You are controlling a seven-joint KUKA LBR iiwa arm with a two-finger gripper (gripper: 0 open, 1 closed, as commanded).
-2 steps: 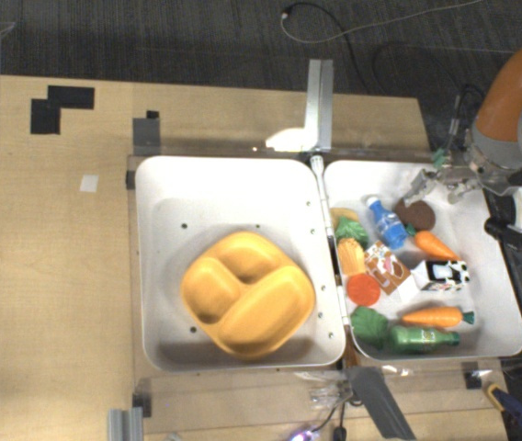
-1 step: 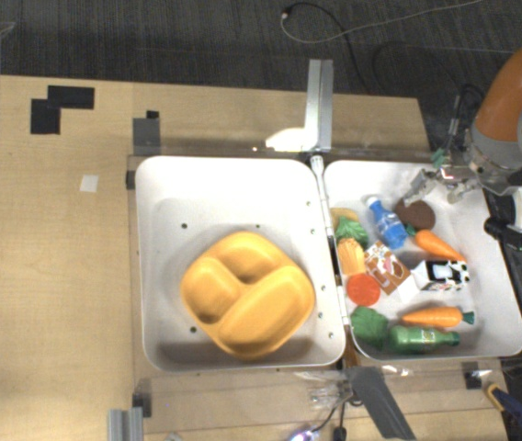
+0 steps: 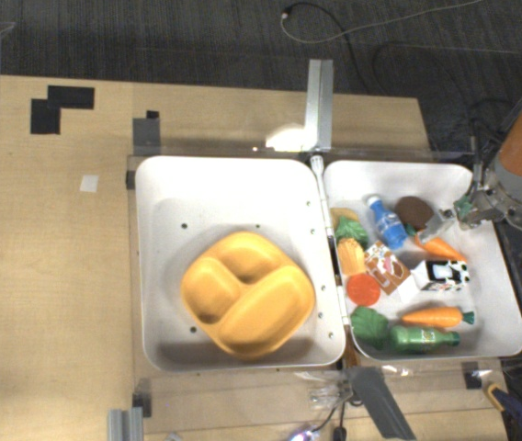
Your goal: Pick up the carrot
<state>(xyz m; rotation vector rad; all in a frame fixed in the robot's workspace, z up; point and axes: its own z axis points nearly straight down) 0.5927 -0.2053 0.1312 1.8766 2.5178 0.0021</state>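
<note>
Two orange carrot-like toys lie in the right bin (image 3: 509,338). The larger carrot (image 3: 431,318) has a green stub at its right end and rests near the bin's front, just above a green bottle (image 3: 424,339). A smaller orange carrot piece (image 3: 440,247) lies further back, beside a black-and-white carton (image 3: 446,274). My gripper (image 3: 461,211) hangs over the bin's far right side, just above and to the right of the smaller piece and well apart from the larger carrot. Nothing is visibly held.
The right bin also holds a blue bottle (image 3: 388,223), a brown round toy (image 3: 414,211), a red tomato (image 3: 364,289), a snack box (image 3: 385,266) and green vegetables (image 3: 368,324). A yellow divided dish (image 3: 247,292) sits in the left bin (image 3: 164,246).
</note>
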